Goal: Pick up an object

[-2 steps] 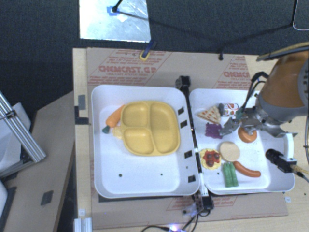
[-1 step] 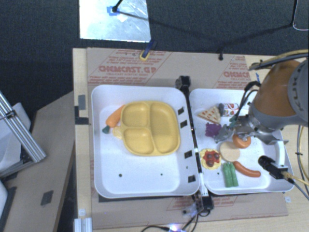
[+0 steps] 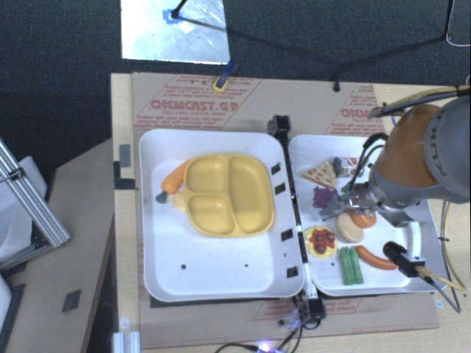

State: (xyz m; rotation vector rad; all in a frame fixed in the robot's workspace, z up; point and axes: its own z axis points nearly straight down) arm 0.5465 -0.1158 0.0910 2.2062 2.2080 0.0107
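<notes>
Hovering low in the right bin (image 3: 419, 282), hand (image 3: 344, 203) grip unclear, beside the bun (image 3: 350, 228); needing centring over it before closing.

The arm (image 3: 419, 153) reaches in from the right, gripper (image 3: 346, 203) lowered.

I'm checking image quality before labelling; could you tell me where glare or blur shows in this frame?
Camera view: strong glare on the silver sheet at the top; both white bins are bright but readable; the small toy foods near the gripper look soft, their details blurred.
</notes>
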